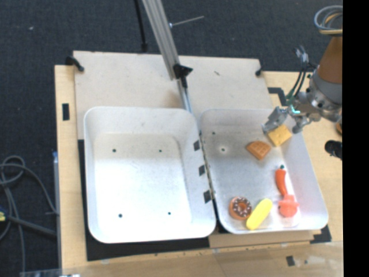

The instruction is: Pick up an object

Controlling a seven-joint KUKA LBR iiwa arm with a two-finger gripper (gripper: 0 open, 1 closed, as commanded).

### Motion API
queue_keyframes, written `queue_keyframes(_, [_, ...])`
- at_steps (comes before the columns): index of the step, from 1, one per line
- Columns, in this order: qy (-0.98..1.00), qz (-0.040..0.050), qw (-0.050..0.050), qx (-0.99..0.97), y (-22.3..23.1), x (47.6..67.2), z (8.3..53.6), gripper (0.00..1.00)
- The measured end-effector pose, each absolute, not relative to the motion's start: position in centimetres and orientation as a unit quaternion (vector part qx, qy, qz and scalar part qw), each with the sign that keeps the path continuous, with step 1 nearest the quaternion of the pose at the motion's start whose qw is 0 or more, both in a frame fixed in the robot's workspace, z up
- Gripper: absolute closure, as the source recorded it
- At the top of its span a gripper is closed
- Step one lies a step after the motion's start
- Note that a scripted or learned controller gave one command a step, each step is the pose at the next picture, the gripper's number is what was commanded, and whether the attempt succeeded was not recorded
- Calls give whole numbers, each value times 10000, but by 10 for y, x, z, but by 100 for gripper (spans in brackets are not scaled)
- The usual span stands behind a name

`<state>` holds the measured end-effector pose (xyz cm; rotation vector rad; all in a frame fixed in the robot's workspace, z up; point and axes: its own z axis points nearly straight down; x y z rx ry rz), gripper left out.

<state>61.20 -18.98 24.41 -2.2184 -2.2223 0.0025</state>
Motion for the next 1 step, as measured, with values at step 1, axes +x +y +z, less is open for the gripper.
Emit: queue_keyframes(1, [-7084,3,-13,-7058,-190,613,247,0])
